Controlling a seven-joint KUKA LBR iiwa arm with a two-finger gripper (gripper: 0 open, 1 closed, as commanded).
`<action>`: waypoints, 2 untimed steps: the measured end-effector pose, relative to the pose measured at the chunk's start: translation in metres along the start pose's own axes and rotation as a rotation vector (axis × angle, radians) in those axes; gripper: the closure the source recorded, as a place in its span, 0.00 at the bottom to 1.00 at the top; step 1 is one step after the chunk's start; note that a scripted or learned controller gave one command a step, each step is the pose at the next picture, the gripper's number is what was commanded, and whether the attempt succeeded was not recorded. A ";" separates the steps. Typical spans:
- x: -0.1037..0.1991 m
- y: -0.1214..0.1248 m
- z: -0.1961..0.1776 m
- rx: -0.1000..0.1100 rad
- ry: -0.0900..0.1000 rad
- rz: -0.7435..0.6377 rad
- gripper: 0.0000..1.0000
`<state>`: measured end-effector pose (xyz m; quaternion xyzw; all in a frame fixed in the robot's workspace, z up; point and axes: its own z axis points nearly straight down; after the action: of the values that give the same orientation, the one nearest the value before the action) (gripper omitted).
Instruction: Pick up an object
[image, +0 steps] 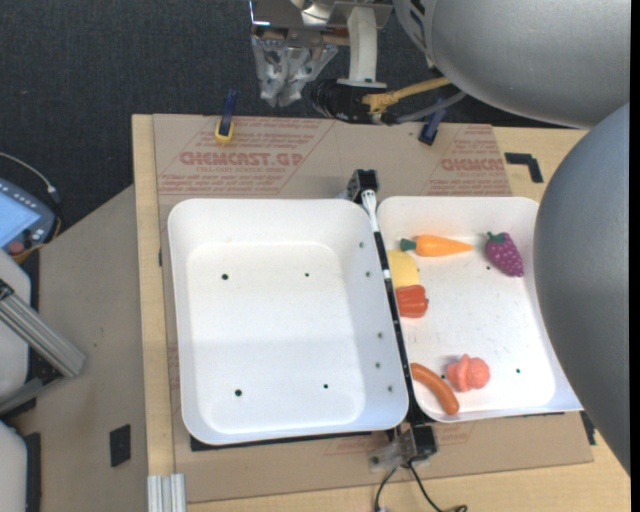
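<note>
Fingers (272, 72) of the gripper (283, 82) hang at the top edge, beyond the bins; whether open or closed cannot be told. Carrot (440, 244), grapes (505, 253) and sausage (435, 388) lie in the right bin (530, 385). Grey arm (590, 260) looms at right.

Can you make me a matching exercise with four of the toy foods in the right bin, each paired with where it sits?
Things:
1. carrot
2. purple grapes
3. sausage
4. red pepper

Places:
A. near front edge, left of the pink toy
B. far right, beside the arm
C. against the divider, just below the yellow piece
D. far end, pointing right toward the grapes

Pairs: 1-D, 2-B, 3-A, 4-C
</note>
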<state>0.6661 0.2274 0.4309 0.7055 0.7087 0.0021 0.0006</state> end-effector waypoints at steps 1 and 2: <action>-0.003 -0.017 0.003 0.006 -0.003 0.004 1.00; -0.003 -0.012 0.040 0.009 -0.004 0.005 1.00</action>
<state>0.6546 0.2245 0.3909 0.7073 0.7069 -0.0025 -0.0011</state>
